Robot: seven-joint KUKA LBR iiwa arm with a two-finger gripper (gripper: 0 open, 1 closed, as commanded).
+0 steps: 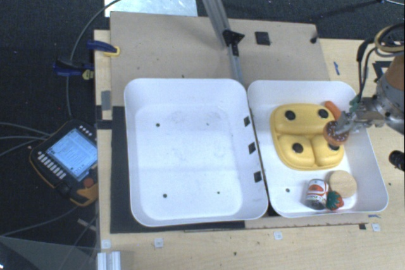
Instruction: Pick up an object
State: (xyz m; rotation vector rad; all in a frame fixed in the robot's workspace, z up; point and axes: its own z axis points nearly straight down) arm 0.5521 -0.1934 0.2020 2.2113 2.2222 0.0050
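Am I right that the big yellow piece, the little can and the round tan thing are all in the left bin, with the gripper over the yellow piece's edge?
Not quite. The camera view shows the yellow piece, the can and the round tan thing in the right bin, not the left. The gripper is over the yellow piece's edge, as you said.

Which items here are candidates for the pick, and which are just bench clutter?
Job: tool; yellow moulded piece; small can; round tan disc; right bin.

Lying about: left bin; teach pendant; clamps.
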